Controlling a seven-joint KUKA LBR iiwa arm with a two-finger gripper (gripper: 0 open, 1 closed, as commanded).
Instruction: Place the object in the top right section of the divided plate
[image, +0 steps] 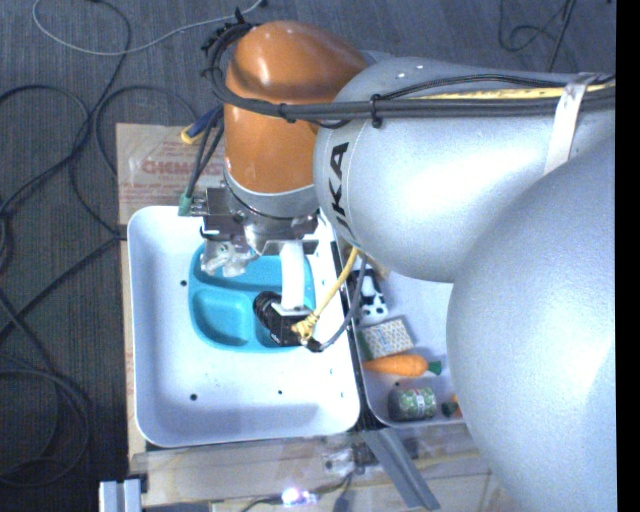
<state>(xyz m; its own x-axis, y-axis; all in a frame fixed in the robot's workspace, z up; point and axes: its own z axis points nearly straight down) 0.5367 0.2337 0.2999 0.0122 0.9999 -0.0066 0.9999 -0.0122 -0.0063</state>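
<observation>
A blue divided plate (224, 312) lies in the left white bin (170, 370), partly hidden under the arm. My gripper (226, 256) hangs over the plate's upper left part. Its lower end is a blur of pale metal, and nothing recognisable shows between its tips. The plate's lower left section lies bare. The arm's orange band (275, 100) and grey body cover the plate's right side and most of the view's right.
The right bin (372, 408) holds an orange carrot (398, 366), a checked green-white packet (387, 337), a dark green can (413, 403) and a small black-and-white item (372, 296). Bare white floor of the left bin spreads below the plate.
</observation>
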